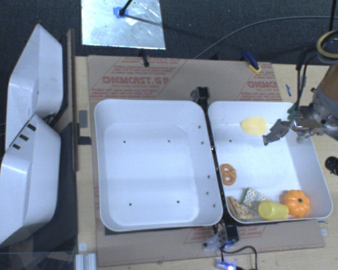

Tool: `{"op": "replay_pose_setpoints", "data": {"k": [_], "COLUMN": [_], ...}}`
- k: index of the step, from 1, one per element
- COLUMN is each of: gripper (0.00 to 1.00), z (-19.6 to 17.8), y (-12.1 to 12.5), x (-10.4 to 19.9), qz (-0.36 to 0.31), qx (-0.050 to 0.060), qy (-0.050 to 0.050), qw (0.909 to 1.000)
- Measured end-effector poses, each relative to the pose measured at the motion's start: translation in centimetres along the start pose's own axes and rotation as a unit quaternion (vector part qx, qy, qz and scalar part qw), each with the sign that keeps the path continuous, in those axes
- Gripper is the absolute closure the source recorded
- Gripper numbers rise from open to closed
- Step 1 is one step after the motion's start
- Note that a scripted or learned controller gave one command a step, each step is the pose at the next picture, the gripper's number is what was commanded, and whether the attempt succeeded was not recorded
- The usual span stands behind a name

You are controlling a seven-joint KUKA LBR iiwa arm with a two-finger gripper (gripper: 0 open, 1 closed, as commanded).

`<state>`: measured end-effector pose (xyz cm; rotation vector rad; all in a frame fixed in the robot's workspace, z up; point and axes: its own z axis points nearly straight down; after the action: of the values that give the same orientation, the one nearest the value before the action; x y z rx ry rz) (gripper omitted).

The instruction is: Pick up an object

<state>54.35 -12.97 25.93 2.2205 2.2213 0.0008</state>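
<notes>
Approach phase, nothing grasped yet. Gripper [273, 133] hangs over the right bin [312, 167], just right of the pale yellow lemon-shaped piece [253, 125] at the bin's far end. Can't tell its state, the tip is too dark and small to read.

Next move, my guess: shift slightly left to centre on the yellow piece, then descend straight down. It's rounded and looks smooth, so an off-centre close could squirt it out.

Right bin contents: yellow piece at the far end; pretzel [228, 174] by the left wall; along the near wall a patterned packet [249, 199], yellow cup on its side [272, 210], small orange pumpkin [296, 202], bunched close together.

Left bin [110, 167]: just bare white floor.
</notes>
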Motion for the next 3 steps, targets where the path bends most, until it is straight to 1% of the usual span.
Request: {"op": "replay_pose_setpoints", "data": {"k": [1, 2, 3], "gripper": [0.0, 0.0, 0.0], "z": [17.9, 17.6, 7.1], "y": [5.4, -3.4, -5.6], "x": [1.9, 3.9, 4.9], "qz": [-0.001, 0.0, 0.0], "qx": [0.006, 0.002, -0.004], "qy": [0.001, 0.001, 0.0], "qw": [1.0, 1.0, 1.0]}}
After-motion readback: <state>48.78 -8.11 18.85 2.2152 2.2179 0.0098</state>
